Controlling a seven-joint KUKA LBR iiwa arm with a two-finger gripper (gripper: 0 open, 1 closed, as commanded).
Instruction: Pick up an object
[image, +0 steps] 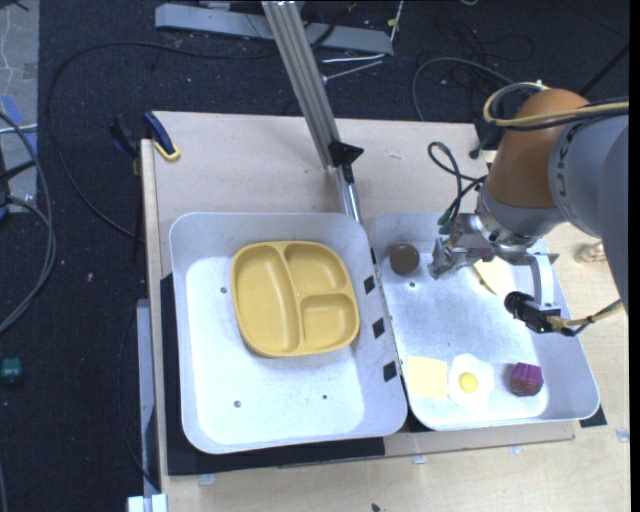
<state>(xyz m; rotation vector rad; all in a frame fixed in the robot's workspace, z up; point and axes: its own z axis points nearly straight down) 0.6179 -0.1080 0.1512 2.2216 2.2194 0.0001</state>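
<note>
The gripper (447, 257) hung low over the far part of the right-hand bin (575, 410), close to that bin's inner wall, and whether it was open or closed could not be told from this slanted view; nothing showed as held. The nearest candidate was the small brown round object (404, 259), which lay in the far inner corner of the right-hand bin, just beside the gripper on the side toward the left-hand bin (190, 400). A pale yellow piece (491, 274) lay partly under the wrist, toward the bench's right edge.

Along the near wall of the same bin sat a yellow slab (425, 376), a fried-egg toy (470, 381) touching or almost touching it, and a purple object (525, 378) a little apart. The yellow divided plate (295, 298) filled the middle of the left-hand bin and looked too broad to be an easy pick.

To do this step well, my judgement was that the arm should commit to the brown object, since it was closest and stood alone. The gripper would need to be centred squarely over it before descending, because the bin wall close by left little room on that side and a round thing could roll away from an off-centre close. Lifting straight up, then checking that the object came with it, would have been the sound finish.
</note>
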